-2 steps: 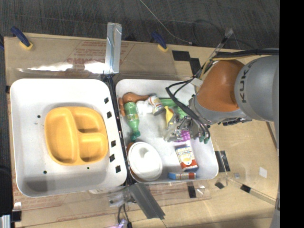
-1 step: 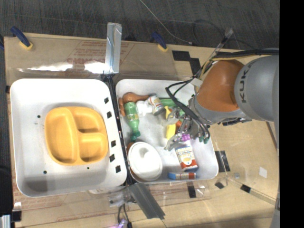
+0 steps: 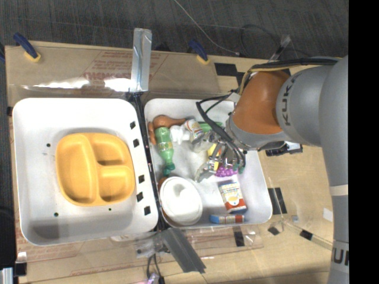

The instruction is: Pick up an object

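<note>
**Q:** What is staying hard to make out over the right bin (image 3: 260, 185)?

**A:** The arm (image 3: 308, 108), its orange band (image 3: 257, 108) bulking above the wrist, is covering the bin's far right corner. The fingers (image 3: 218, 158) are sitting low amid clutter, and whether they are spread or pinching anything cannot be told; cables and metal parts are blurring together there.

**Q:** Any readable writing?

**A:** Grey letters reading "KU" are showing on the arm beside the band. The small carton (image 3: 231, 194) is carrying an orange-and-white label too small to read.

**Q:** Where are the objects lying?

**A:** That carton is lying just below the fingers, a purple item (image 3: 224, 171) touching or nearly touching them. A green bottle (image 3: 164, 145) is lying to their left, a white bowl (image 3: 180, 198) at lower left, and a marker (image 3: 227, 219) below the carton. Well apart to the left, a yellow divided tray (image 3: 95, 167) is resting in the left bin (image 3: 29, 158) on the desk (image 3: 77, 61).
</note>
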Tool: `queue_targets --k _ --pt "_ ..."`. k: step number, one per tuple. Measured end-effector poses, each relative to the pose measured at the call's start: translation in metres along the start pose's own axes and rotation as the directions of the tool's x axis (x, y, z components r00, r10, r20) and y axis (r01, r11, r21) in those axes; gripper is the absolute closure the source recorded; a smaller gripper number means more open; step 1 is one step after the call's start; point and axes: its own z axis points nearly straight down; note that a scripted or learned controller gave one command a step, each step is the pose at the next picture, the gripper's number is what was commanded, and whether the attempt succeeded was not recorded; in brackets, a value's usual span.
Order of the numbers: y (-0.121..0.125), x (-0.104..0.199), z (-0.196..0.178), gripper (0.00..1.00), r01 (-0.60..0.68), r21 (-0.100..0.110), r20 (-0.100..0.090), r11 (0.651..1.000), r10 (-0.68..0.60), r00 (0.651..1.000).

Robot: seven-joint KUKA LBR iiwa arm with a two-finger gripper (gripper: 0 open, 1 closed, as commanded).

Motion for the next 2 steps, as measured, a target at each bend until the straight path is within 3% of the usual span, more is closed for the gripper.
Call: queue_targets --k 1,2 --pt "0.002 -0.001 -0.011 1.0 0.008 0.001 0.004 1.0 -0.008 1.0" --pt "0.047 -0.026 -0.12 1.0 -0.072 -0.001 0.006 0.997 0.072 0.997"
